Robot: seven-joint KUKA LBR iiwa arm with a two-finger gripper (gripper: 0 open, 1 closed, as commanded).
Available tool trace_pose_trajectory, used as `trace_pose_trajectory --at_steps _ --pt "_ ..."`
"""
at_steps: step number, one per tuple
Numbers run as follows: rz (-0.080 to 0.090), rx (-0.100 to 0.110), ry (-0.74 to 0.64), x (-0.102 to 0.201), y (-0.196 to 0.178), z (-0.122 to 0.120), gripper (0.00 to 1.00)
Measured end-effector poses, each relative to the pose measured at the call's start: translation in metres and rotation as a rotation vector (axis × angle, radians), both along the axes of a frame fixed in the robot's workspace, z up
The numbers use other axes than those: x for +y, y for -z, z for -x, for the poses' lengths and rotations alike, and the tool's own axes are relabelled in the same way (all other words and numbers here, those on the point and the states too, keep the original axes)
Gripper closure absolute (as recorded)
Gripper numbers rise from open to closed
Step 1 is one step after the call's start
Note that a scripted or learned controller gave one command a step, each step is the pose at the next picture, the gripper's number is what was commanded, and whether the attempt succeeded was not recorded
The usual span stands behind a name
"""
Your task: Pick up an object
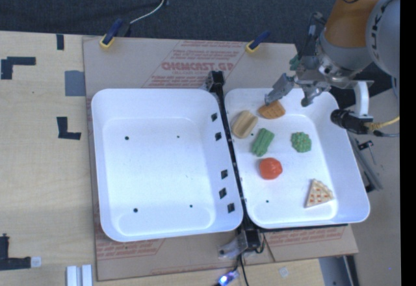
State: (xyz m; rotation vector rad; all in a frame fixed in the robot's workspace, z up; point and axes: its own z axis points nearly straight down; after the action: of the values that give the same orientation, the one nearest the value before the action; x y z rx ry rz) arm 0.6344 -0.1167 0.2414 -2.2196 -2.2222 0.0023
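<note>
My gripper point(292, 95) hangs over the far edge of the right bin point(348, 168), open, its two fingers spread wide with nothing between them. Just below its left finger point(277, 91) an orange food piece point(272, 110) lies on the bin floor. A tan bread roll point(244, 123) rests to the left of it by the divider. Nearer the middle are a green ribbed vegetable point(262, 142), a green broccoli floret point(300, 142) and a red tomato point(270, 168). A tan waffle wedge point(318, 194) sits at the near right.
The left bin point(156, 161) stands beside the right one, joined by a black clip strip point(224, 148). Both rest on a cardboard sheet point(188, 64) held by blue and yellow clamps. A black cable fitting point(351, 121) juts over the right bin's right rim.
</note>
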Motion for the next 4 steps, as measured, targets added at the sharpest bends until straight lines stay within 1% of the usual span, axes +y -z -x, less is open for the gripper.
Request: trace_pose_trajectory --at_steps 1,2,3,4 --pt "-0.003 0.015 0.002 -0.006 0.119 0.050 0.00" --pt "0.000 0.000 0.001 0.011 0.158 0.097 0.00" --pt "-0.002 0.000 0.001 0.011 0.156 0.096 0.00" --pt "0.000 -0.001 0.001 0.010 0.146 0.095 1.00"
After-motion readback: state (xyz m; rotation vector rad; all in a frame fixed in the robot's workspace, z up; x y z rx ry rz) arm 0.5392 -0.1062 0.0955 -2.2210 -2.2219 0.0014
